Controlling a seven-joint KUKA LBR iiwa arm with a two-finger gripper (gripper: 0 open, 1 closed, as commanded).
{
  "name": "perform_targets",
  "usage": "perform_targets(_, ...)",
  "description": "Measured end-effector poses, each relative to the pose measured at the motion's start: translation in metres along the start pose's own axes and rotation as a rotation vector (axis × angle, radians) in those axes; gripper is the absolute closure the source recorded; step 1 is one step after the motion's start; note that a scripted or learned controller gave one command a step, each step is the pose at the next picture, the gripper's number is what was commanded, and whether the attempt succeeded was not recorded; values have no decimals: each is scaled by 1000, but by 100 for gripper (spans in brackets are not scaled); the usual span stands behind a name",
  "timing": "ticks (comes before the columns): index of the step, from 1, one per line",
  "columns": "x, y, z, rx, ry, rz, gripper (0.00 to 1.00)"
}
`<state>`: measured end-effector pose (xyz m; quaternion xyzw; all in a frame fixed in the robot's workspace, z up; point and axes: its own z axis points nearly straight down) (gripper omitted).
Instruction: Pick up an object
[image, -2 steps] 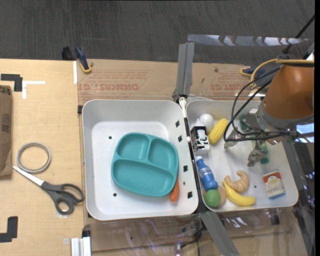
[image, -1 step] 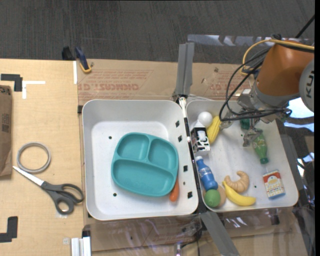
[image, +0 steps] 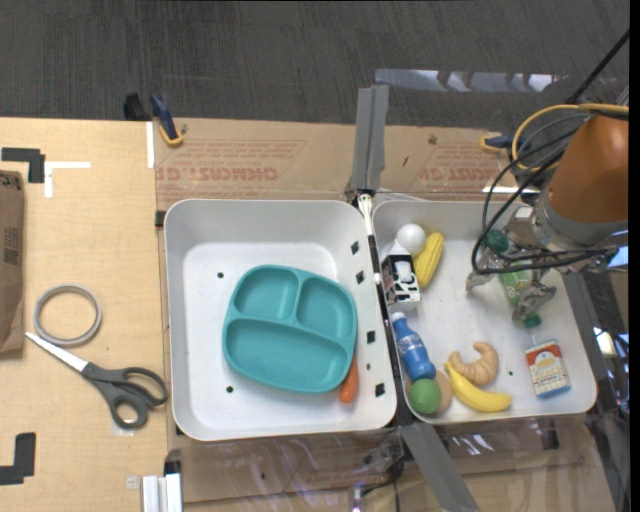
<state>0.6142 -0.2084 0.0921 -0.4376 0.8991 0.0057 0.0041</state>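
Scissors (image: 118, 383) lie nearest on desk (image: 80, 250). Green bottle (image: 521, 292) sits in right bin (image: 580, 400), upper right, long axis approx vertical, cap end toward bottom. End effector (image: 515, 278) over it; can't tell finger state. Croissant (image: 477, 362), banana (image: 476, 390) below-left.
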Motion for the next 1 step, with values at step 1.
perform_targets(1,43,54,-1,-2,-3,-92,0)
